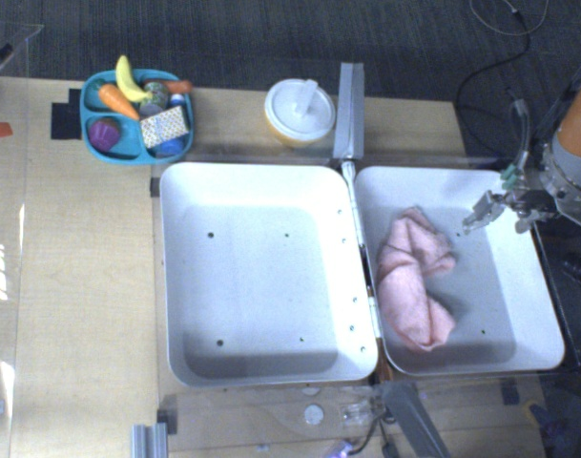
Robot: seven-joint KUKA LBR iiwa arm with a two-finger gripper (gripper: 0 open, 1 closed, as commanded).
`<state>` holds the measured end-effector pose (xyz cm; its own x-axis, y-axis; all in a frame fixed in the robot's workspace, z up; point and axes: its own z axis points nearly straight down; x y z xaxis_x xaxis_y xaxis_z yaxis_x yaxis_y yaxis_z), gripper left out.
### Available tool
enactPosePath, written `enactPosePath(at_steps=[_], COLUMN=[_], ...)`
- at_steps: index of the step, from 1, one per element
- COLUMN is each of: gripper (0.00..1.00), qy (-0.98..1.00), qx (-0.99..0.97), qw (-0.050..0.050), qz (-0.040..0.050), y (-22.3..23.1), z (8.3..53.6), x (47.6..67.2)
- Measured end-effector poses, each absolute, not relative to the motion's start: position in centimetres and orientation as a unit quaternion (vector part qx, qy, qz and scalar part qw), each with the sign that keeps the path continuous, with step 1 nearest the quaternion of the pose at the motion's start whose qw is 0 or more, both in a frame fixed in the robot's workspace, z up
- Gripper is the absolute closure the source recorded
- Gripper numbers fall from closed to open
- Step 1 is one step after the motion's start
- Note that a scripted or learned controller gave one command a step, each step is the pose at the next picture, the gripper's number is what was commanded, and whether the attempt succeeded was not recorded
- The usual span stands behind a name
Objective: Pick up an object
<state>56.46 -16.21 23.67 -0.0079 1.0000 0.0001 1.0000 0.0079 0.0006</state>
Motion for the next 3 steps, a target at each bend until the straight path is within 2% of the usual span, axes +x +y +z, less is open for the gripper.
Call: enactPosePath(at_steps=[1, 2, 3], gripper=[0.00, 1.00, 0.00], qy=[0.717, 0.718, 0.718], qx=[0.697, 0.696, 0.696], qw=[0.003, 0.003, 0.003], qz=[0.0025, 0.0037, 0.0036], y=[-11.62, -11.45, -11.47], z=[9.52, 10.35, 10.35], x=[56.65, 56.91, 56.90])
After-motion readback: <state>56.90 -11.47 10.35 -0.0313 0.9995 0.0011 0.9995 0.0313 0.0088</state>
